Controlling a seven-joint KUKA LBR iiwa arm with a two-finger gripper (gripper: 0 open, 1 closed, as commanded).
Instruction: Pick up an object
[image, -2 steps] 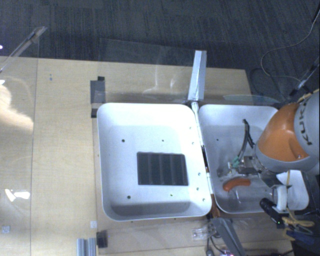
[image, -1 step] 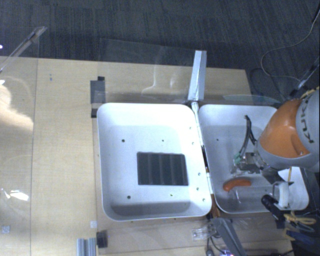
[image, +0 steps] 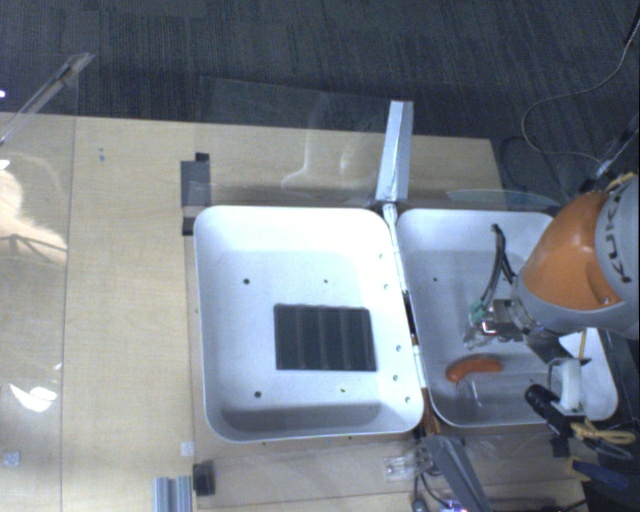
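1. A small orange sausage-shaped object (image: 473, 369) is seen lying flat on the floor of the right bin (image: 440, 250), toward its near edge.
2. Its form is elongated and rounded, in a reddish orange, like a toy hot dog; finer detail cannot be made out.
3. The gripper (image: 490, 322) is placed just above and beside it, low in the same bin, presumably for a grasp.
4. Whether the tool is wide or narrow cannot be told; nothing is seen held.
5. The left bin (image: 230, 250) carries a dark ribbed rectangular mat (image: 325, 338) at its middle.
6. The pick is judged not yet made.
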